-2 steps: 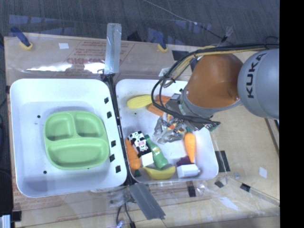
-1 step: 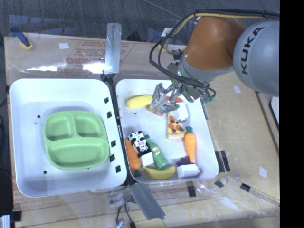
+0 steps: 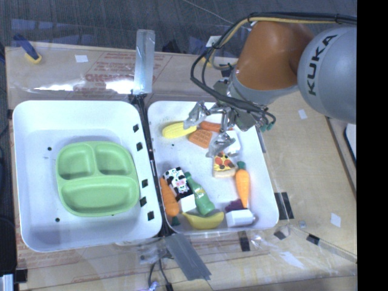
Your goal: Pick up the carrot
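Camera view: claw (image 3: 212, 126) partly hides orange toys, carrot (image 3: 242, 185) unobscured

Tray (image 3: 96, 179) in left bin (image 3: 30, 120); carrot (image 3: 242, 185) in right bin (image 3: 270, 193), just right of pizza slice (image 3: 224, 164).

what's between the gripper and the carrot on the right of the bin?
In the camera view, the pizza slice lies between the gripper and the carrot, just left of the carrot's green top.
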{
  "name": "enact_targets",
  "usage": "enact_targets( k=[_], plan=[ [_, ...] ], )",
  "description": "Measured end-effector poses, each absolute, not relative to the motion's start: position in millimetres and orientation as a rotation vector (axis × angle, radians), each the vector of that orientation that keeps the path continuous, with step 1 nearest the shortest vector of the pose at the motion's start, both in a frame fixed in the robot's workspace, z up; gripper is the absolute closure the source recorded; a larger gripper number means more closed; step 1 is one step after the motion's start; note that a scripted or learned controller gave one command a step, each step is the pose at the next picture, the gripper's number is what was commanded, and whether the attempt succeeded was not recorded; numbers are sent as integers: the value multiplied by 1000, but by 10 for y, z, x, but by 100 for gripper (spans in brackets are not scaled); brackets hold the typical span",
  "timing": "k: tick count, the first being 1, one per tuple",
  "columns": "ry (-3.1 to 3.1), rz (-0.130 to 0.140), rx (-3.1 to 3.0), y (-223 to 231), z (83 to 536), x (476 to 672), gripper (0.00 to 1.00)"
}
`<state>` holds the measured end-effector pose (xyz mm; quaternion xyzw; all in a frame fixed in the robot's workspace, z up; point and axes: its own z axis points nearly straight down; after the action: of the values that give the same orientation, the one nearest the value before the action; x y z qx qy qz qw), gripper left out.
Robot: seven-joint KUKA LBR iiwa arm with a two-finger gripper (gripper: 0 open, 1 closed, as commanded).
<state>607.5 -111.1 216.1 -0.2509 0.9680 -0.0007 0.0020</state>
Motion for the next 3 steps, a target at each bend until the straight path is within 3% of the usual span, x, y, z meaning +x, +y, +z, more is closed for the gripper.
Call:
enact_targets(
  k=[1, 2, 3],
  plan=[
    [3002, 3, -938, -1697, 1638, 6550, 0],
    [3015, 4, -898, -2072, 1109, 6078, 0],
    [2855, 4, -1315, -2087, 914, 5552, 0]
  ],
)
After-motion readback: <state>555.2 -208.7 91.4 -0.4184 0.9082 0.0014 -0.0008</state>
